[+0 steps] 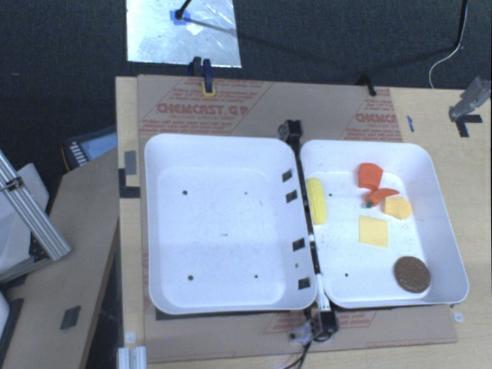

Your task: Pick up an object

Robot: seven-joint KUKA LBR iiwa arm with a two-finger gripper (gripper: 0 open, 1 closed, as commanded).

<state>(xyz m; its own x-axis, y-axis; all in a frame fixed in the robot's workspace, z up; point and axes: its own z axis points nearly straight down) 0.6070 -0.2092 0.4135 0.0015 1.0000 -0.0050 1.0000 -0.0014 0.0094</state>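
Observation:
The right bin [444, 220] holds several small items. A yellow corn cob [316, 200] lies along its left wall. An orange piece [370, 174] sits near the back, with a small orange carrot-like bit [380, 197] just below it and an orange-yellow block [398, 207] to its right. A flat yellow square [374, 231] lies in the middle, and a brown round disc [413, 274] rests near the front right corner. A grey part of the gripper [470, 102] pokes in at the right edge, beyond the bin's back right corner and well apart from every item.
The left bin [157, 229] stands beside the right one on a cardboard sheet [231, 106]. A silver sheet [183, 21] lies at the back, with a yellow-and-blue clamp [206, 77] below it. An aluminium rail [31, 210] slants at the far left.

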